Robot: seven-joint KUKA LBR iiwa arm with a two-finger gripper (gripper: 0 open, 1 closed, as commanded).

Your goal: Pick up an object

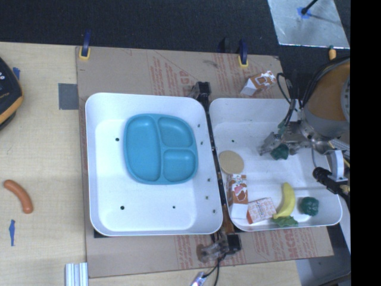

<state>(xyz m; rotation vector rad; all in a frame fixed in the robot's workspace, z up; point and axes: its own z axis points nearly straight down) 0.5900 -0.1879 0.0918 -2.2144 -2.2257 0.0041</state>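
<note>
My gripper (281, 144) hangs low in the upper right part of the right bin (250, 115), directly over a small dark green object (280, 153) that pokes out under it. Whether the object is gripped cannot be made out. Lower in the same bin lie a yellow banana (287, 199), a dark green lump (308, 205), a white and orange packet (261, 210), a brown packet (238, 190) and a tan round disc (231, 161). A small green piece (287, 221) sits at the banana's lower end.
The left bin (101, 159) holds a blue divided plate (161, 148). A sausage (19, 195) lies on the bench at the far left. A small carton (259, 83) rests on the cardboard behind the right bin. The arm's grey and orange body (330, 100) looms over the right bin's far corner.
</note>
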